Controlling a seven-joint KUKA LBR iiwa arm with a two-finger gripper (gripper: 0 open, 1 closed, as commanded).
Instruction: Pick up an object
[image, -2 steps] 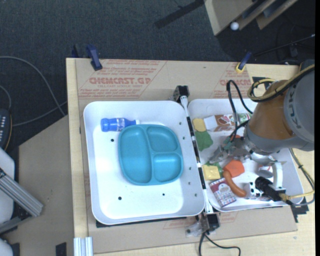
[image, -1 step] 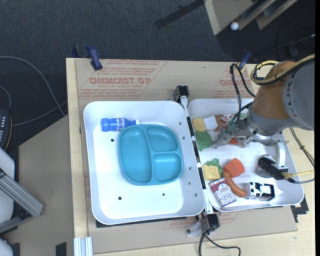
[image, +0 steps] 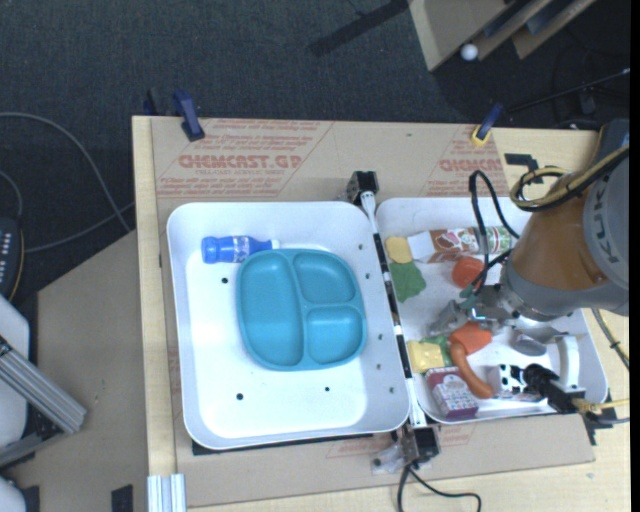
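Observation:
The right bin holds several small items. My gripper is down among them, near the bin's middle, at the end of the grey arm with its orange band. Right beneath and in front of it lies an orange piece, with a red sausage-like piece beside that. A red tomato-like ball sits just behind the gripper. The wrist hides whatever lies directly under it.
Also in the right bin: a yellow block, a green piece, a red-and-white packet, a yellow wedge, a pink box, a black-and-white item. The left bin holds a blue divided plate and a blue bottle.

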